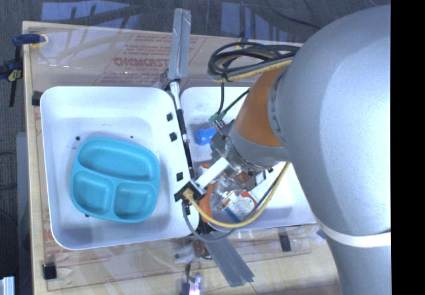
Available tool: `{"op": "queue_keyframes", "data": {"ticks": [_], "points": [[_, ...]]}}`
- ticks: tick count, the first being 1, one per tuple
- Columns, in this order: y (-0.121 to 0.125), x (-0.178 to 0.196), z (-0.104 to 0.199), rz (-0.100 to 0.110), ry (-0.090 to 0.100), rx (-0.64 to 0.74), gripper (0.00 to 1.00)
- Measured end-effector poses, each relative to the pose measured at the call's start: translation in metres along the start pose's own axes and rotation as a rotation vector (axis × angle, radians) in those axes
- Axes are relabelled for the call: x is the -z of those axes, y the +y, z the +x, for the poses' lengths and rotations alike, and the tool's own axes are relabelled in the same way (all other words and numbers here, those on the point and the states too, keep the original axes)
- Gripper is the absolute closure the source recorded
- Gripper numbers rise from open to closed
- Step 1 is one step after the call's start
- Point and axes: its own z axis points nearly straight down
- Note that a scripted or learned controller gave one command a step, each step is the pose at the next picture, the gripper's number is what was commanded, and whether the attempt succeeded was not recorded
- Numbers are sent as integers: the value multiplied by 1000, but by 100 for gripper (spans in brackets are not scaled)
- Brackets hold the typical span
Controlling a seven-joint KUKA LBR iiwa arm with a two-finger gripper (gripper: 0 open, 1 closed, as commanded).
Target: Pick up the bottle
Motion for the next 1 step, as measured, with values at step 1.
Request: {"op": "queue_keyframes", "data": {"ticks": [1], "points": [[0, 7, 0, 5, -5, 8, 100]]}}
